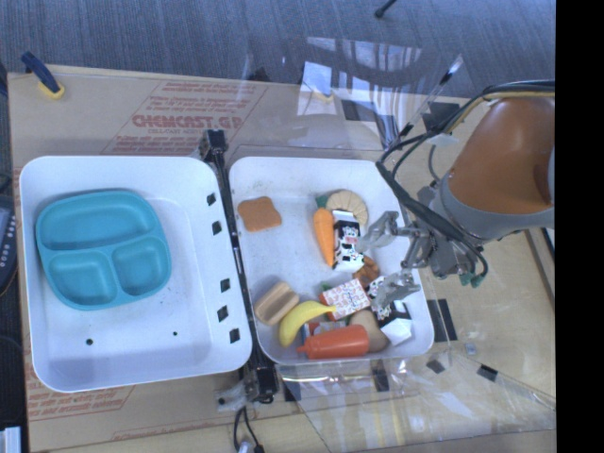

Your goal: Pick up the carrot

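Carrot [325,235] lies in the right bin [283,173], upper centre of it, long axis roughly top to bottom, just left of a milk carton [346,241] and below a round cracker [347,202]. Gripper [389,255] sits at centre right of the frame, over the bin's right part, near the carrot but apart from it. Its fingers [379,227] are spread open, nothing between them. Toast [260,214] left of the carrot. Banana [300,317], red sausage [335,342] and bread roll [275,302] at the bin's lower end. Blue tray [102,247] in the left bin [123,357]. Surface [113,111] is brown.
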### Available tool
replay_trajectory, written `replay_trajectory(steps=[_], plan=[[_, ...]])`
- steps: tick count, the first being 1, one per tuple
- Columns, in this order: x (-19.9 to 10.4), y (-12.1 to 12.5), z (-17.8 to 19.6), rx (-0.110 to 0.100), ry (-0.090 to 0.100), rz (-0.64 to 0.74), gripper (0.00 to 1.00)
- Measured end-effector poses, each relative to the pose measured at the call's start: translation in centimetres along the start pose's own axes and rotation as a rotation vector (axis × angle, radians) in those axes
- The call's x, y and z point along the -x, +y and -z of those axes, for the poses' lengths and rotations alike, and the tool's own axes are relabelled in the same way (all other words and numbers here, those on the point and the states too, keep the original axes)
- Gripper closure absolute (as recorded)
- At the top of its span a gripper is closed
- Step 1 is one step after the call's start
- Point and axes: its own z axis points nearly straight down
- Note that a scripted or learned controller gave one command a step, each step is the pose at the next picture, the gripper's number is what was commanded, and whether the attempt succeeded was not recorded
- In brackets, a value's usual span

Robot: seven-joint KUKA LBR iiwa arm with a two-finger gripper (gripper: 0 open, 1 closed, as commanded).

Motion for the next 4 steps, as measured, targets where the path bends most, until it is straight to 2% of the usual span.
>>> replay_trajectory(steps=[1, 2, 3, 4], plan=[[7.9, 0.4, -14.5, 0.001, -0.007, -0.179, 0.00], [8.0, 0.6, -13.3, -0.001, -0.009, -0.170, 1.00], [5.8, 8.6, -5.8, 0.003, -0.012, -0.176, 1.00], [3.8, 14.6, -4.5, 0.002, -0.001, -0.355, 1.00]])
